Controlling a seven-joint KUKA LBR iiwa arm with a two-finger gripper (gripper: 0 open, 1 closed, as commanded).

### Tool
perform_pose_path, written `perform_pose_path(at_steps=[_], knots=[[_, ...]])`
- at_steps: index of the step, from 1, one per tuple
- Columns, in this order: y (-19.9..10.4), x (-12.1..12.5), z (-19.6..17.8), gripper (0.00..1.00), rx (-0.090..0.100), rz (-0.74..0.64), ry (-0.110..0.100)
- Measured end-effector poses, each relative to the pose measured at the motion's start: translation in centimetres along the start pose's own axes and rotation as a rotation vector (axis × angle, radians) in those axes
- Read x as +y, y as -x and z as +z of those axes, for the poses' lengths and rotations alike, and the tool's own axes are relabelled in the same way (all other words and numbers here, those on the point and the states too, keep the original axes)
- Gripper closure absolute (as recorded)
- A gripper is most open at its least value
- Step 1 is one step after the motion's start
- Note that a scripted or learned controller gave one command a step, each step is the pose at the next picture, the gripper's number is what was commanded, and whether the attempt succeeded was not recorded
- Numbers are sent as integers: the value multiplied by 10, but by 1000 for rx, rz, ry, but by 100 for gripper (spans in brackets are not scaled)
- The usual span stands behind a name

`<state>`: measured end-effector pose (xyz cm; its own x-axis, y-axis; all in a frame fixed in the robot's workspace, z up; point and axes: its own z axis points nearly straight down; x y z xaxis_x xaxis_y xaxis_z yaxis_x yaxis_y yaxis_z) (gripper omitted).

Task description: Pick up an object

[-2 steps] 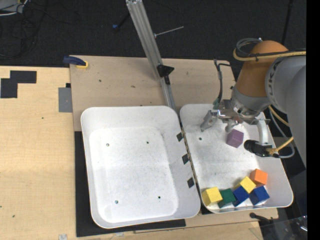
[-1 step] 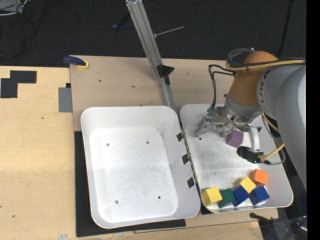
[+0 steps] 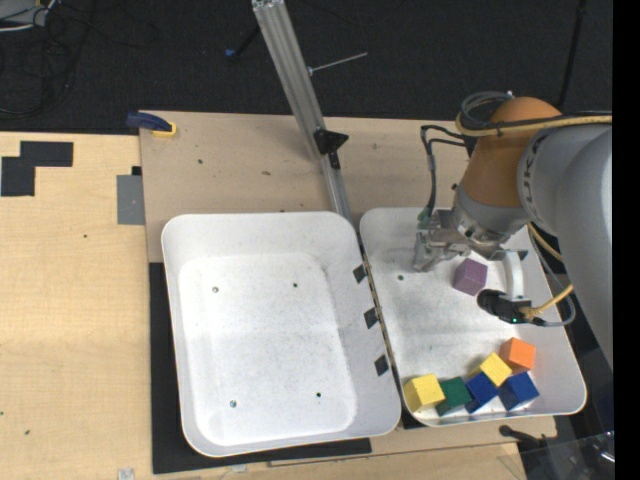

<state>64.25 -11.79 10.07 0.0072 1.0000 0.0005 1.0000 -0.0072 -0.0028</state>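
Observation:
My gripper (image 3: 432, 250) hangs low over the far part of the right bin (image 3: 400, 230), under the grey wrist with its orange band. A purple cube (image 3: 470, 275) lies just to its right and a little nearer, apart from it. In the bin's near right corner sits a cluster of blocks: a yellow one (image 3: 424, 390), a green one (image 3: 452, 396), a blue one (image 3: 481, 392), a second yellow one (image 3: 495, 369), an orange one (image 3: 519, 353) and another blue one (image 3: 519, 389).
The left bin (image 3: 190, 238) lies beside the right one, joined by black clips (image 3: 371, 317). A slanted aluminium rail (image 3: 300, 88) rises behind the bins. A black cable loop (image 3: 505, 306) hangs from the arm next to the purple cube.

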Motion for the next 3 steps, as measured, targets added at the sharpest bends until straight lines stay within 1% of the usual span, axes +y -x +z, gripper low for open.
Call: perform_pose_path(at_steps=[1,2,3], knots=[[3,9,-59,100,-1,-5,6],[0,4,-121,100,-1,-7,7],[5,13,-179,100,-2,-8,8]])
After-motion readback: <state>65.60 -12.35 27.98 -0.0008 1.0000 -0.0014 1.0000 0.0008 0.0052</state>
